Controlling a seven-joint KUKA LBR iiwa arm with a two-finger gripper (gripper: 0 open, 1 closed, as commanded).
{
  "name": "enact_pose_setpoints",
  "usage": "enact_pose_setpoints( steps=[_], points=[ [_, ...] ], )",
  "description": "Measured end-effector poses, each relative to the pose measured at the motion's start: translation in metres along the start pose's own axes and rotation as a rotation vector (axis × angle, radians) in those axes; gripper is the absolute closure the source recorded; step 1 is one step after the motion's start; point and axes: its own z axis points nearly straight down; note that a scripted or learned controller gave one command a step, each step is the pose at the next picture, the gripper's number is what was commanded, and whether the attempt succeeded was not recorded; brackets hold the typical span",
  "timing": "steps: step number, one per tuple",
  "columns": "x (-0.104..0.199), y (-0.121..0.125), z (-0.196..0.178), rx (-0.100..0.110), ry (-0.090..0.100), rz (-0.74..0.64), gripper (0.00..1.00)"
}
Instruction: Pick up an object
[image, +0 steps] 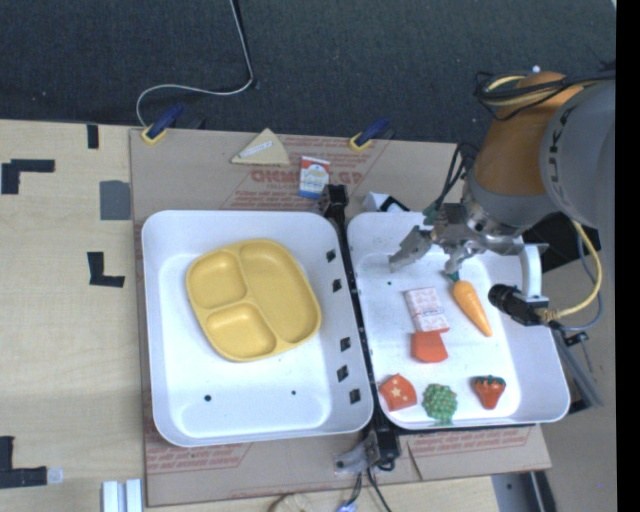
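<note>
While the hand (432, 252) hangs with its fingers spread and nothing between them over the right bin (375, 235) near the counter's far edge, the carrot (471, 306) lies just beside it, probably the nearest candidate for a grasp.

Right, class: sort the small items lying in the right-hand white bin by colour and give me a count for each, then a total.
Orange: 1, the tapered orange toy carrot
Red: 3, the flat red block, the red tomato-like piece, the red strawberry-like piece
Green: 1, the knobbly green broccoli piece
White and pink: 1, the small printed packet
Total: 6
</note>
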Motion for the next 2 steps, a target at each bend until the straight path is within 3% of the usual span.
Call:
enact_pose_setpoints(
  steps=[1,2],
  points=[
    [-0.027,-0.079,0.109,-0.001,0.000,0.002,0.00],
    [-0.007,-0.108,0.108,-0.008,-0.003,0.002,0.00]
  ],
)
